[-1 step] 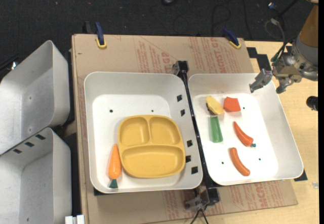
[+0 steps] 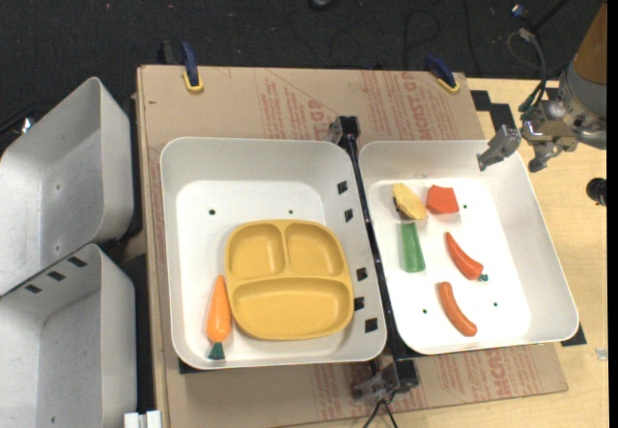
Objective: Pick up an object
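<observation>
Hovering at the back right corner of the right bin (image 2: 541,223), with nothing picked yet.
Reaching in from the right, the arm (image 2: 591,69) holds the gripper (image 2: 517,148) over the bin's far rim, fingers spread and bare. Candidates lie below: yellow piece (image 2: 409,201), red block (image 2: 442,199), green stick (image 2: 412,247), red pepper (image 2: 463,257), sausage (image 2: 457,308). Next it likely must swing inward, centre over one and descend.

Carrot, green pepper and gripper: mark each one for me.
carrot (image 2: 219,311), camera view, middle of its orange body, left bin beside the yellow tray.
green pepper (image 2: 412,247), camera view, middle of its length, right bin.
gripper (image 2: 519,148), camera view, midway between its fingertips, above the right bin's far rim.
</observation>
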Controlling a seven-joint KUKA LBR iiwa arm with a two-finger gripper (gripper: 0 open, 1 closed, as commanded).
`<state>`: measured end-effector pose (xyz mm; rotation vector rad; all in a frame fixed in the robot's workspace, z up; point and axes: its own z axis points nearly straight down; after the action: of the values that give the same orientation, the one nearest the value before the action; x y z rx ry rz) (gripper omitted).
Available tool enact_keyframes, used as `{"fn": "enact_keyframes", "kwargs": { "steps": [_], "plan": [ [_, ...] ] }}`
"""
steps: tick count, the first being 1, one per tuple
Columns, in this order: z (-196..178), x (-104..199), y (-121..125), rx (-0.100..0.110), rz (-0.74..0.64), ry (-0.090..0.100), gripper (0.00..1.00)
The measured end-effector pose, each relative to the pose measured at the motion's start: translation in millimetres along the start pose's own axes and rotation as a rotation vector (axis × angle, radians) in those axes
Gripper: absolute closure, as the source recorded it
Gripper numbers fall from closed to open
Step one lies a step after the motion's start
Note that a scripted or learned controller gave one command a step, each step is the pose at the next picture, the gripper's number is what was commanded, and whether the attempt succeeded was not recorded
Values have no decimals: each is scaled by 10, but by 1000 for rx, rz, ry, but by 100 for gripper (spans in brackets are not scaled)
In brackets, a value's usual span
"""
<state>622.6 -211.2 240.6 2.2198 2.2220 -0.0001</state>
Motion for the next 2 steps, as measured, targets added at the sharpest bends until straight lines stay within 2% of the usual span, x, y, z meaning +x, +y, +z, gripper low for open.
{"fn": "enact_keyframes", "kwargs": {
  "steps": [2],
  "plan": [
    [1164, -67, 100, 4, 0, 1, 0]
  ]
}}
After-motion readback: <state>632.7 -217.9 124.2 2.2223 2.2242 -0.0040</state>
